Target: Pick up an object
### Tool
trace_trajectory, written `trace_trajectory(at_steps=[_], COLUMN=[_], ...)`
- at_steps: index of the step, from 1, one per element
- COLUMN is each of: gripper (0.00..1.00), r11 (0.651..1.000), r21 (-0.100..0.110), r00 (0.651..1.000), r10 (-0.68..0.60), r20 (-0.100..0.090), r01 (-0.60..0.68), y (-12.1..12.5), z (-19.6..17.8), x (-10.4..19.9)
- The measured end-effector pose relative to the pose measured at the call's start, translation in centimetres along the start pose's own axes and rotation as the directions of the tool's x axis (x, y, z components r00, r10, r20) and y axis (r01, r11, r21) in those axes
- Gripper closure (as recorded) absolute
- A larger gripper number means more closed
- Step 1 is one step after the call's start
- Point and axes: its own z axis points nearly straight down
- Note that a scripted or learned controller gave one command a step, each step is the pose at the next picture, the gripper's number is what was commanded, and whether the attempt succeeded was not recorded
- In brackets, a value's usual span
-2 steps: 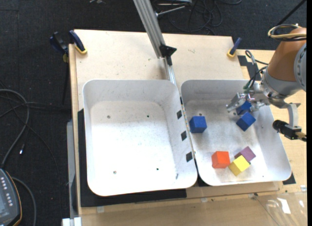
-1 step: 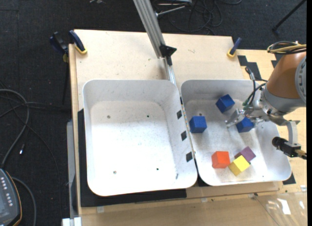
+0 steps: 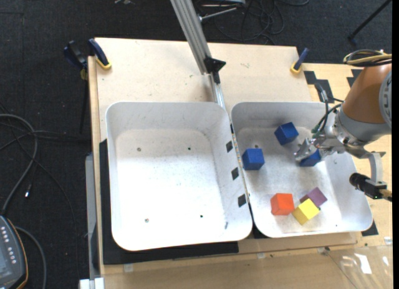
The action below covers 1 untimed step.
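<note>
Blue block (image 3: 310, 158) seemingly touches the gripper (image 3: 305, 152), right bin (image 3: 349, 219).

Gripper (image 3: 307, 151) low in right bin (image 3: 349, 222), at blue block (image 3: 310, 157)

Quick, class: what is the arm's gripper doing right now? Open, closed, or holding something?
Gripper: low in the right white bin, right at a small blue cube; open, closed or holding cannot be told.

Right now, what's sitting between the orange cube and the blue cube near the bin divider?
Nothing: in the camera view, only bare white bin floor lies between the orange cube and that blue cube.
</note>
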Motion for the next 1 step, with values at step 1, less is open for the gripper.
trace_trajectory(at_steps=[1], gripper=[1.0], r11=[1.0], r21=[-0.005], r00=[1.0], r10=[-0.01], r20=[-0.004], r01=[0.01], y=[0.93], z=[-9.05], x=[8.36])
